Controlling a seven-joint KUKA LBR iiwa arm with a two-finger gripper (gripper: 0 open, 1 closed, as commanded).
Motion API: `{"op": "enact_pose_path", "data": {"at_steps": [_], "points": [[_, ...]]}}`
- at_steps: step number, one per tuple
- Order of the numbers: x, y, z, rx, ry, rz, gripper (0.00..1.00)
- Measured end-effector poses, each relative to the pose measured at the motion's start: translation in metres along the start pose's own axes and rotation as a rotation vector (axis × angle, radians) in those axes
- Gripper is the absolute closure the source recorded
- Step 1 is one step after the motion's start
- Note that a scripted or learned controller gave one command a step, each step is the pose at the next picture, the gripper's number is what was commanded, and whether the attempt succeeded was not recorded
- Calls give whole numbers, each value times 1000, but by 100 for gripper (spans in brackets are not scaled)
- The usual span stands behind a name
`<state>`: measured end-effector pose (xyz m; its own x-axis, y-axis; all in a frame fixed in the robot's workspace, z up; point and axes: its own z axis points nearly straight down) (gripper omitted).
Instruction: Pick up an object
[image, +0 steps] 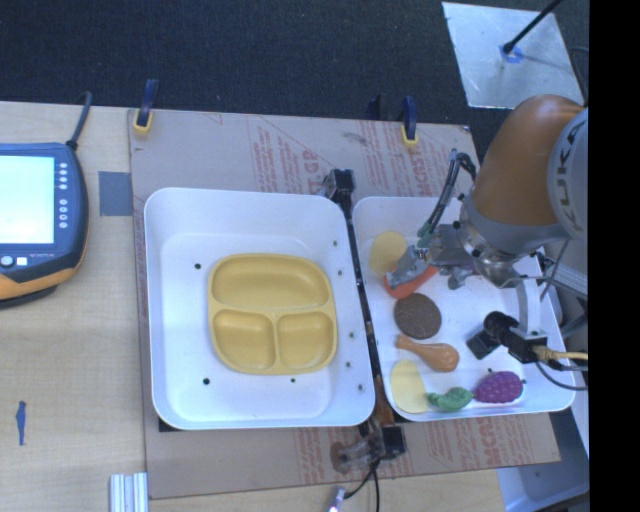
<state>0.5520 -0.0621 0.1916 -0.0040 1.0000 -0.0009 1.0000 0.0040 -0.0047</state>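
Camera view, gripper (408, 270) over orange carrot (410, 284), carrot lying on a diagonal

You're looking at a pale wood counter (70, 380) with a brown cardboard sheet (260, 150) laid across its middle, held at the far edge by two blue-and-yellow clamps (145, 108). Two shallow white bins sit side by side on the sheet: the left bin (170, 300) and the right bin (545, 400), their inner walls touching. At the counter's left edge rests a control pendant (35, 215) with an orange rim and a lit screen. Just beside it, a grey tape patch (115, 193) lies on the wood.
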Motion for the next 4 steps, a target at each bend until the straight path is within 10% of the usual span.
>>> {"op": "enact_pose_path", "data": {"at_steps": [1, 3, 4], "points": [[-40, 19, 73, 0, 0, 0, 0], [-30, 105, 99, -3, 1, 1, 0], [-31, 105, 89, -1, 1, -2, 100]]}}
